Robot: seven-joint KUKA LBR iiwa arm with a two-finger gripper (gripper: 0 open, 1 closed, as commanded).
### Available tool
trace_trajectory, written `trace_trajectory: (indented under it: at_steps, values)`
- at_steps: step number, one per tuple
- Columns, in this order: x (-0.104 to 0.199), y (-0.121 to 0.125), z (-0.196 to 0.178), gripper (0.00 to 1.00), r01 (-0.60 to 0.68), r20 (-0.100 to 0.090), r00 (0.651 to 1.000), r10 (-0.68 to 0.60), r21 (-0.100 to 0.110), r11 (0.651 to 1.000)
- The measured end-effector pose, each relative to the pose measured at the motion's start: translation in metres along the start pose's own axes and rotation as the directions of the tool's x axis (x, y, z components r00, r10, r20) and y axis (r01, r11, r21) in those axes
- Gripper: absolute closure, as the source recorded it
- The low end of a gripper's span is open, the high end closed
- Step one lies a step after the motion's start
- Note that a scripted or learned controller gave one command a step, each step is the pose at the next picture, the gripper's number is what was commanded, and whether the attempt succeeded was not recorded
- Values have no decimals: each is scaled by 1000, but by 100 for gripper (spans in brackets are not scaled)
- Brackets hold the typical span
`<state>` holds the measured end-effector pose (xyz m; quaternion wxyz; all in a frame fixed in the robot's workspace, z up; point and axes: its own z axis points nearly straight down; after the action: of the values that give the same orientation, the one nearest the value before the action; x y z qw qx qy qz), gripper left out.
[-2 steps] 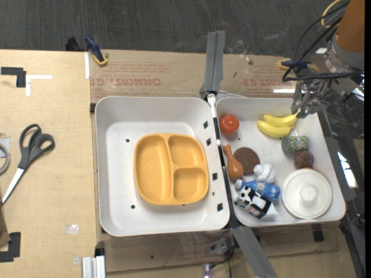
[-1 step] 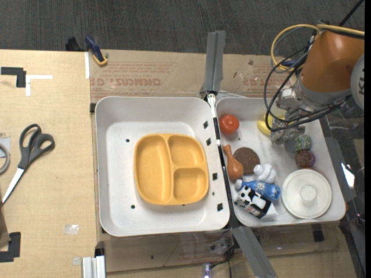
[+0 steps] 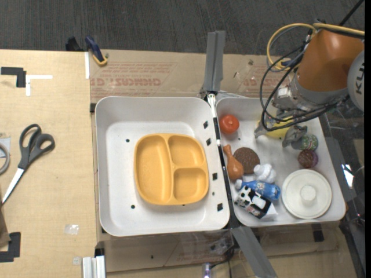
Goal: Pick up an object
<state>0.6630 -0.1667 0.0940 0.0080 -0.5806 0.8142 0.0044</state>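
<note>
- The arm, grey with an orange band, reaches over the far end of the right bin, with yellow and black cables looped beside it.
- The gripper hangs low over that far end, close above a yellow object that looks like a banana; whether the jaws are spread or pressed together cannot be told, and nothing shows clearly between them.
- Things in the right bin, placed from the yellow object:
- A red tomato-like ball lies to its left, near the bin's left wall.
- A round brown disc lies just nearer the camera, with an orange-brown drumstick shape touching its left side.
- A speckled green ball and a dark red ball sit to its right, close together.
- A white round lid-like dish rests in the near right corner.
- A small white figure, a blue piece and a black-and-white cow toy crowd together at the near end.
- The left bin holds a yellow divided plate with three compartments, well apart from the yellow object.
- On the wooden surface, far to the left, lie black-handled scissors.
</note>
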Motion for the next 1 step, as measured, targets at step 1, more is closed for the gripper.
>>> trace_trajectory:
  at_steps: [1]
  values:
    - [26, 63, 0, 0, -76, -11, 997, 76, 0, 997]
